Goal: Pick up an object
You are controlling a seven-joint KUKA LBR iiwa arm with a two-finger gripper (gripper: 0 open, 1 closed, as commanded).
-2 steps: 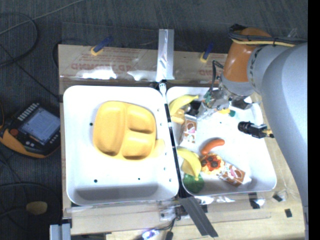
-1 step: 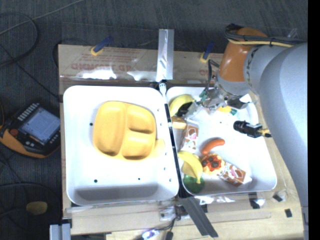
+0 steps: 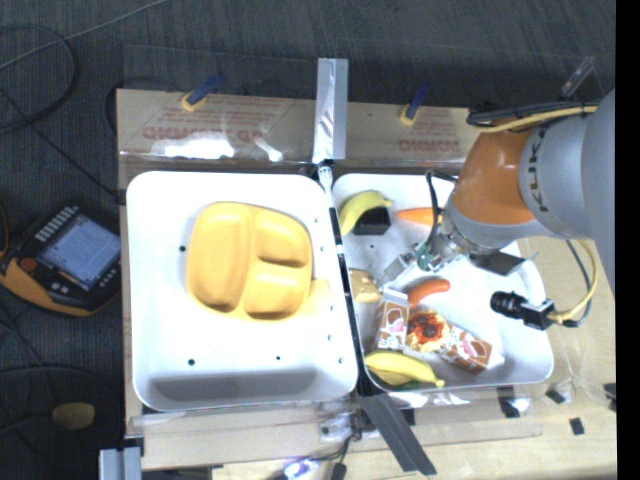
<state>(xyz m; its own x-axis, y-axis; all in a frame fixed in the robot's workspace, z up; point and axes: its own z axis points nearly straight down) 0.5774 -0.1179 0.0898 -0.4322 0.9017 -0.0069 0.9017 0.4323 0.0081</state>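
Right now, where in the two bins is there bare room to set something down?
Left bin: bare floor along its near edge below the yellow tray, plus a strip by its left wall. Right bin: crowded with bananas, snack packet, sausage and the gripper.

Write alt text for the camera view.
A grey and orange robot arm reaches from the right, its claw low over the right bin, which holds two bananas, a red sausage and a printed packet. The left bin holds a yellow divided tray.
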